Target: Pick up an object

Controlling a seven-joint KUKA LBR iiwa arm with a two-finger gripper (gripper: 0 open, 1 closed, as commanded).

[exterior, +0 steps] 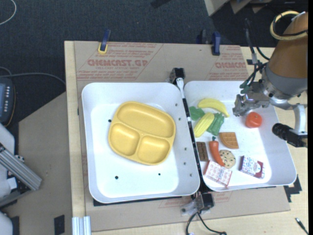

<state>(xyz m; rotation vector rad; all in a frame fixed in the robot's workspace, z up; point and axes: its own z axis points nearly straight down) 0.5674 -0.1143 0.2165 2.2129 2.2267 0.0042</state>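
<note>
Jaws hang low over the far part of the right bin, just beside a red tomato that lies on the bin floor; how far they are parted cannot be told from this angle, and nothing is seen held in them. Behind them the grey arm with its orange band comes in from the right.

Also in the right bin lie a banana, a corn cob with green pieces beside it, a carrot, a cracker, a cookie, a brown chocolate bar and two small red-and-white packets near the front edge.

The left bin holds a yellow divided tray, near its middle.

Both bins sit side by side on a pale wooden desk covered at the back by brown protective paper with red print. Two clamps grip the far edge of the desk. Around it the floor is dark carpet, with cables trailing across it at left and at the front.
</note>
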